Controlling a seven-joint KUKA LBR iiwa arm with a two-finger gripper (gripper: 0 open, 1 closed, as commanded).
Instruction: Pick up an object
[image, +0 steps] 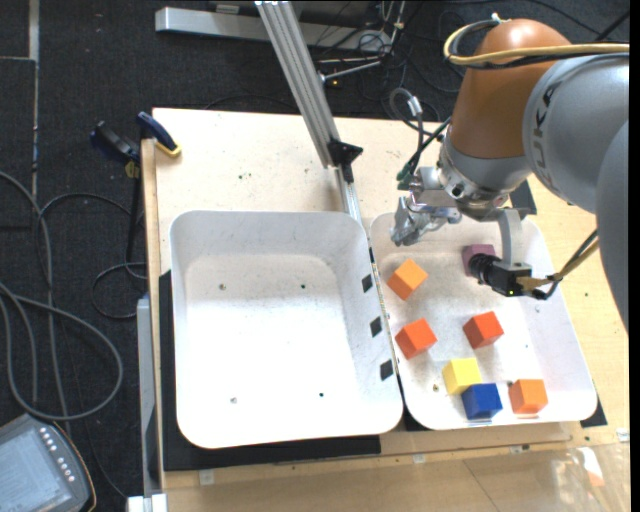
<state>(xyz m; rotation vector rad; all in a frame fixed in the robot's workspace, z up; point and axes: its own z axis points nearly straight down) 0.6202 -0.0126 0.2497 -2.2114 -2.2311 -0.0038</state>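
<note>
**Gripper over right bin, nothing held**

Camera view: arm (560, 110) reaches in from right, gripper (408, 228) hovers over the far left part of the right bin (570, 340). Finger state: cannot tell. Nothing visible between them. Orange cube (407, 278) sits just below the gripper, apart from it. Further cubes in the same bin: two orange-red (416, 337) (483, 328), yellow (461, 374) touching blue (481, 400), orange (528, 395), pink (479, 256) partly hidden by the wrist. Left bin (190, 260) alongside.

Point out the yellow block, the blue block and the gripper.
yellow block (461, 374): camera view, on its top face, right bin.
blue block (482, 400): camera view, on its top face, touching the yellow one.
gripper (409, 229): camera view, at its fingertips, above the right bin's far end.
</note>
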